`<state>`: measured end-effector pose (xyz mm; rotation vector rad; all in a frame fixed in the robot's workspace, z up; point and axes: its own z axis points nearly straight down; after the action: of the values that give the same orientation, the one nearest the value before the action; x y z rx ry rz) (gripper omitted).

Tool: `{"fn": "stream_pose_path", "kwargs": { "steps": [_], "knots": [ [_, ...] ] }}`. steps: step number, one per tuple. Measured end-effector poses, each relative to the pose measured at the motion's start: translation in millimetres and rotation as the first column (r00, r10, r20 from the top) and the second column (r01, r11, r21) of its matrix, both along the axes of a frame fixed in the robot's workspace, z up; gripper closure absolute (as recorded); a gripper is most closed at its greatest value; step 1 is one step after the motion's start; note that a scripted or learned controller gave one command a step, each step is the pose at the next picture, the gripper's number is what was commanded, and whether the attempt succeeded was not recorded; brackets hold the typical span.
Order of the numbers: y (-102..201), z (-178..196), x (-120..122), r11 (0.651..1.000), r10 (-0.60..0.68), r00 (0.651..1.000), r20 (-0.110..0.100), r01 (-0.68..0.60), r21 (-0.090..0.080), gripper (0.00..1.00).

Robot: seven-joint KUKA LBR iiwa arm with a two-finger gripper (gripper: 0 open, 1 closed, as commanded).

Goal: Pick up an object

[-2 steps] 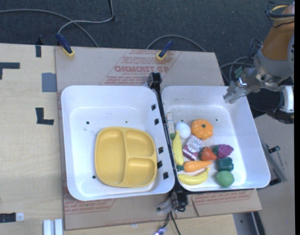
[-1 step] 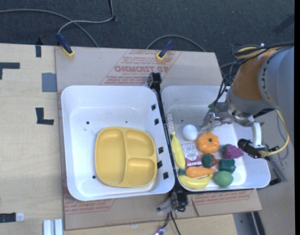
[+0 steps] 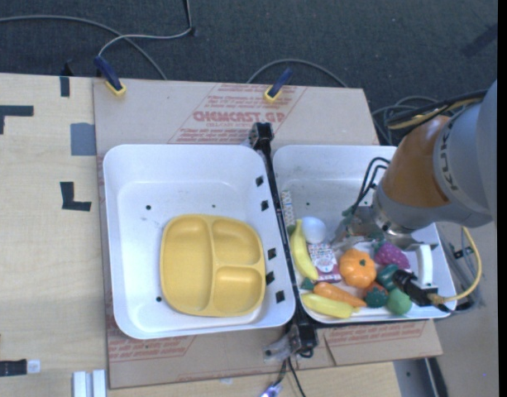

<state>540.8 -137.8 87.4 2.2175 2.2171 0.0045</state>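
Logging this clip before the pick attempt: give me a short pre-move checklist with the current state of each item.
1. Things to pick are in the right bin: ok; bananas, an orange pumpkin, a carrot and purple grapes lie crowded at its near end.
2. Arm is over that bin: ok.
3. Pincer open or shut: cannot tell; the wrist hides it.
4. Anything held already: cannot tell.
5. A target stands apart from its neighbours: not ok; the toys touch one another.
6. Left bin out of the way: ok; it holds a yellow divided plate.
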Motion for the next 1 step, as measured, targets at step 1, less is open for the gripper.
{"fn": "stream_pose_path", "kwargs": {
  "steps": [1],
  "knots": [
    [-18.9,-0.2,56.9,1.000,0.002,1.000,0.000,-0.002,0.001,0.00]
  ]
}}
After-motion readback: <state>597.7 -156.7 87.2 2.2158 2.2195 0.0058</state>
